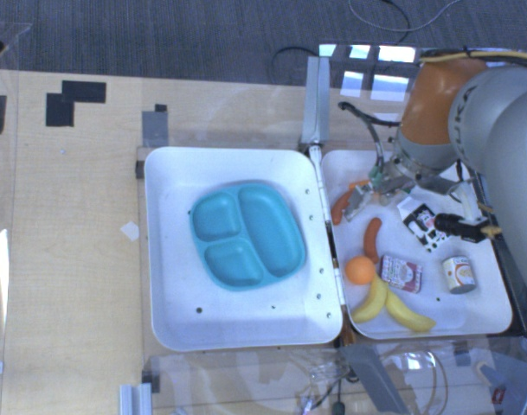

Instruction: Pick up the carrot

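Left bin (pixel 159 232): shallow, white, rounded corners, and inside sits one blue plate (pixel 247 236), smooth plastic split into three compartments, tilted a little in the tray.
Right bin (pixel 492 314): same white shallow tray, just beside the left one, and this one is crowded.
Carrot (pixel 340 206): orange, slim, lying at the right bin's left wall near the upper corner, partly covered by the tool.
Tool (pixel 360 199): grey metal, down low in the right bin right over the carrot's upper end; I cannot tell how wide it stands or whether anything is caught in it.
Sausage (pixel 372 234): reddish, smooth, rounded ends, just below the tool.
Orange (pixel 360 271): small round fruit, touching the top of the banana.
Banana (pixel 391 306): yellow, bent, lying along the bin's lower part.
Packet (pixel 400 273): small, pink-red, flat, just right of the orange.
Can (pixel 459 274): short, pale, lying near the right side.
Black-and-white item (pixel 423 223): small, boxy, too blurred to name.
Arm (pixel 479 119): bulky grey shell with orange band, covering the bin's upper right.
Tabletop (pixel 64 258): pale wood, with black square markings at the far left.
Cable (pixel 393 11): thin loop on the dark carpet beyond.
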`<state>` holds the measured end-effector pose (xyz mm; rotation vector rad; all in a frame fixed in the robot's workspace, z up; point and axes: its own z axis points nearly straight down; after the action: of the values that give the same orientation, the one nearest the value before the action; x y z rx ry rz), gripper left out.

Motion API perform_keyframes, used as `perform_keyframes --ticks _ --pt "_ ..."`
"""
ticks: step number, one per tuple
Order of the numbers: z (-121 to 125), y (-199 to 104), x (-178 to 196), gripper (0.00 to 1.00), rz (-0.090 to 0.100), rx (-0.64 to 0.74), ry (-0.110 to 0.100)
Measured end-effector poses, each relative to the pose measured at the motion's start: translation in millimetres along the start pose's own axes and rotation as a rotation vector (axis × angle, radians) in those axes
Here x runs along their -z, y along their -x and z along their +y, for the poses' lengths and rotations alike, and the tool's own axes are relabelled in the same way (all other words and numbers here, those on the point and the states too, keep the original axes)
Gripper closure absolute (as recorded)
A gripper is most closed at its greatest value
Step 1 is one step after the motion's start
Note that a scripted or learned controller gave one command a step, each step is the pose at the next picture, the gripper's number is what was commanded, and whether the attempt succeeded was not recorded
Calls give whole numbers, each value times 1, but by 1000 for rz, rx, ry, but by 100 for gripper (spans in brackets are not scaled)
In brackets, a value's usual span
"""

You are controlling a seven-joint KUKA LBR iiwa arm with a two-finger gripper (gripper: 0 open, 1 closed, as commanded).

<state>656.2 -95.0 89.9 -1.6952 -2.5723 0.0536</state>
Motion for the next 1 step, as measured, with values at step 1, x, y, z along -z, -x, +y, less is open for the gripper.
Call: perform_keyframes --ticks 1 --pt "-1 28 -4 0 -8 -445 51"
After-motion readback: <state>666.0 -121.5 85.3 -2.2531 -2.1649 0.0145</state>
